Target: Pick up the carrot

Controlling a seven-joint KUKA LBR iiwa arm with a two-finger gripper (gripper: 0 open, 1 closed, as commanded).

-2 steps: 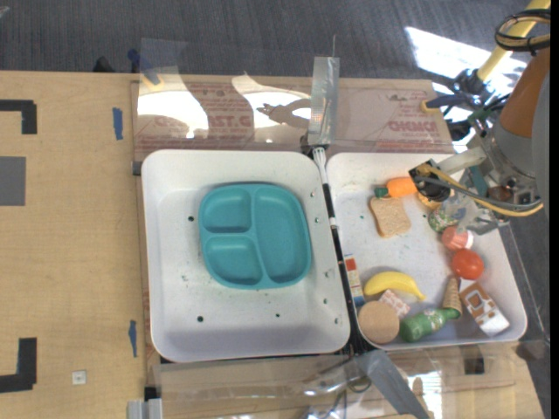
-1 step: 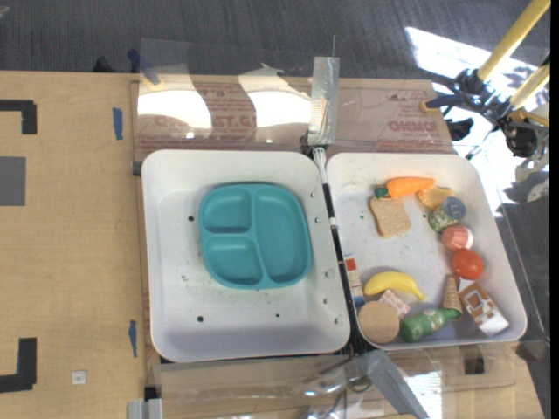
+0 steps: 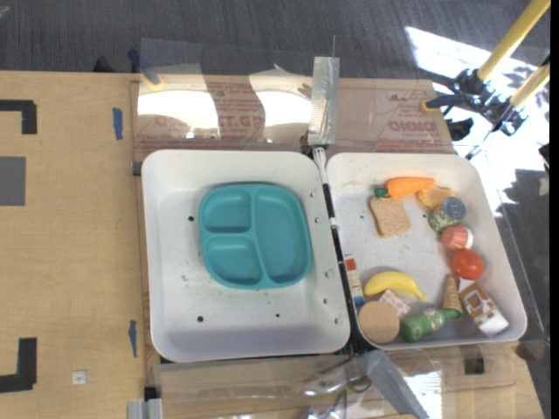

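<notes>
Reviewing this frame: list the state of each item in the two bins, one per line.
carrot: lying flat at the far edge of the right bin, not gripped
teal plate: flat in the left bin, its compartments bare
bread slice: lying flat beside the carrot
banana: lying on its side
green bottle: tipped over, lying down
tomato: resting loose near the right wall

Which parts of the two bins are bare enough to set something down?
Left white bin: bare floor surrounds the teal divided plate. Right white bin: bare centre between the tan bread slice and yellow banana; the orange carrot corner and right edge are crowded.
</notes>
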